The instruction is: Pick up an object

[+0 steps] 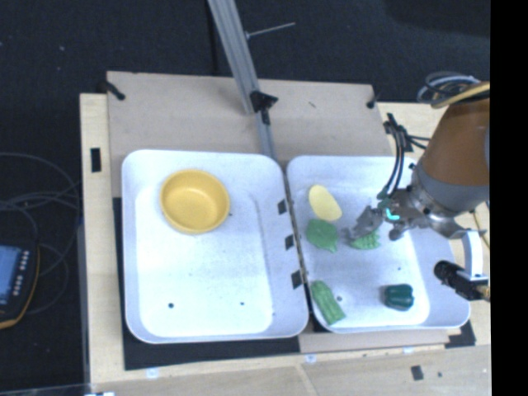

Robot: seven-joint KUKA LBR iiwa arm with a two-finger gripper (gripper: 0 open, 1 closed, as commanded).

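Worktop (330, 118), two bins; claw (369, 223) low in right bin (412, 167), fingers spread on a green piece (364, 240), grip unclear. Bowl (195, 201) far left; leaf (322, 235), lemon (324, 203) left; pepper (398, 297) below.

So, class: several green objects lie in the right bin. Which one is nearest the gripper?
The small green piece right at the gripper, mid-bin. The leafy green one lies further left; the long one and the dark green one lie at the bin's near edge.

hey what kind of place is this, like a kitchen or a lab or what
Most likely a robotics lab bench set up for grasping trials. A robot arm reaches over two white bins holding toy-like items such as a yellow bowl, with cables trailing on dark carpet.
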